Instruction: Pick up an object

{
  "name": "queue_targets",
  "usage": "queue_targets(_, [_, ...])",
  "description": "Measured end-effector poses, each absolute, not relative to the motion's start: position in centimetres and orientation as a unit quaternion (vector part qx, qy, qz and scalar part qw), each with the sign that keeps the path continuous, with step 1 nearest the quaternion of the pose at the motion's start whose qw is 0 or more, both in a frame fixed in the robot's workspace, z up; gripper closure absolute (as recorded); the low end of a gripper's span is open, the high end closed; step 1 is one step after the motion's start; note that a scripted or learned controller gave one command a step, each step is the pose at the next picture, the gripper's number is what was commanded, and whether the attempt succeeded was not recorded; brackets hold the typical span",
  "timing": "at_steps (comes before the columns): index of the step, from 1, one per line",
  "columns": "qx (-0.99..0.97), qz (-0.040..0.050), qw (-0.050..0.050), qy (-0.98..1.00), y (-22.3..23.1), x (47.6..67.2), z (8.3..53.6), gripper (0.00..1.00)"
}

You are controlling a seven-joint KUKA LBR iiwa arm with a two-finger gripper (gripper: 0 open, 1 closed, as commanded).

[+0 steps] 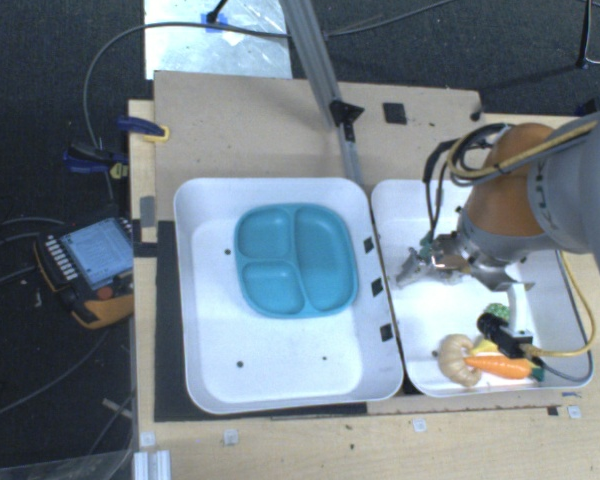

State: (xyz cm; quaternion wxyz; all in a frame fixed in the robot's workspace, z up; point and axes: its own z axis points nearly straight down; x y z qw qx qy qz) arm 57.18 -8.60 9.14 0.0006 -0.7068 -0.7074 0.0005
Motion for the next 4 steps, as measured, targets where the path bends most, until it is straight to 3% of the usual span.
queue_targets(1, [-0.707,-0.001,-0.001,-0.707,-8.6,57.3,10.4,1.0])
queue_targets(3, [-0.705,-0.0017,-0.002,-0.709,-8.8,57.5,22.7,1.0])
queue_targets(4, [-0.706,-0.0008,-0.001,-0.709,-8.8,57.5,23.1,1.0])
